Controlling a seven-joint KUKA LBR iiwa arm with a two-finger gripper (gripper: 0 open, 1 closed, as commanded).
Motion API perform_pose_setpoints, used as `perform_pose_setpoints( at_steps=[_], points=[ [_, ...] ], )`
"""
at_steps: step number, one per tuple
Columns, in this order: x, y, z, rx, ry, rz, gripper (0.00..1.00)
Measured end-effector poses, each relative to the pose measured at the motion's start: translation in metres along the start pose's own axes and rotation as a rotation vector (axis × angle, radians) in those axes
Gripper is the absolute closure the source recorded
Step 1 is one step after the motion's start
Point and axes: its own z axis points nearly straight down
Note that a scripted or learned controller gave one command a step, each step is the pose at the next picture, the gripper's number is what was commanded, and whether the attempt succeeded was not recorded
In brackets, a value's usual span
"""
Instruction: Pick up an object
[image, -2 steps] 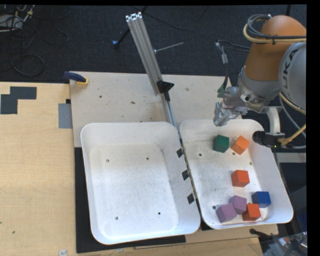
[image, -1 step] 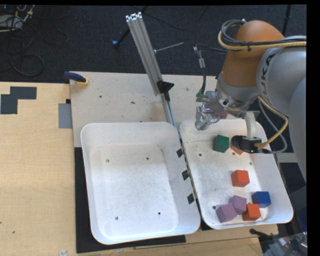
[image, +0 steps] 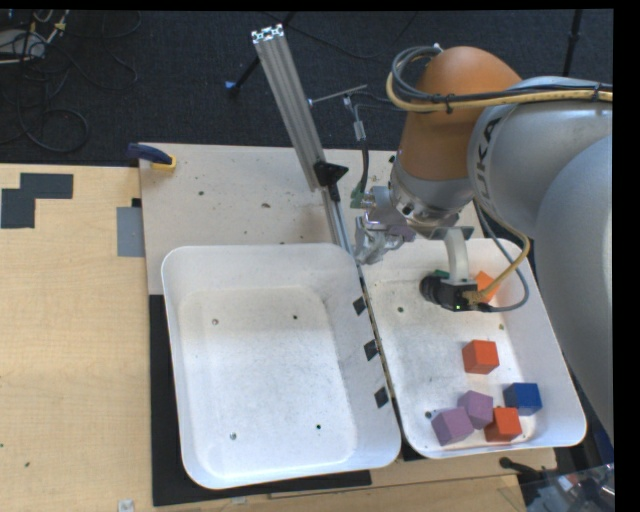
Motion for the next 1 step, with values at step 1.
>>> perform_pose_setpoints(
  at_steps=[1],
  points=[
    [0.0408, 0.0066, -0.0030, -0.004, -0.002, 0.001, 1.00]
  ],
)
